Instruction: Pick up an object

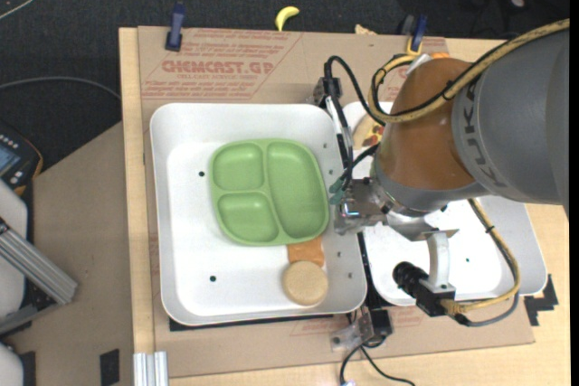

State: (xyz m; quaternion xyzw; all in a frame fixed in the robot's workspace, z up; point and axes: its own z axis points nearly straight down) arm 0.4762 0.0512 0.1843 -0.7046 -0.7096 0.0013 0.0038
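The grey arm with its orange band (425, 127) reaches in from the right and hangs over the seam between the 2 shallow white bins. Its bulk covers most of the right bin (507, 271), of which a bare white patch shows near the lower right. The pincer (346, 205) sits at the right wall of the left bin, just beside the right edge of the tray; the wrist hides its tips, so I cannot tell whether it is released, clenched or grasping anything.

In the left white bin (181, 194) lies a light green plastic tray with 3 compartments (270, 191), flat on the bin floor, roughly central and turned a little askew. Just below the tray's lower right corner rests a small orange block (308, 250), touching or nearly touching the tray's rim. Against the orange block's lower side sits a round tan disc, like a biscuit (306, 284), near the bin's bottom right corner.

Both bins stand on a brown cardboard-covered surface (222, 63) printed with red lettering. A blue clamp (175, 27) grips its top edge at the left, and a small yellow curved piece (287, 15) lies at the top edge near the middle. Black and yellow cables (362, 95) loop around the wrist.
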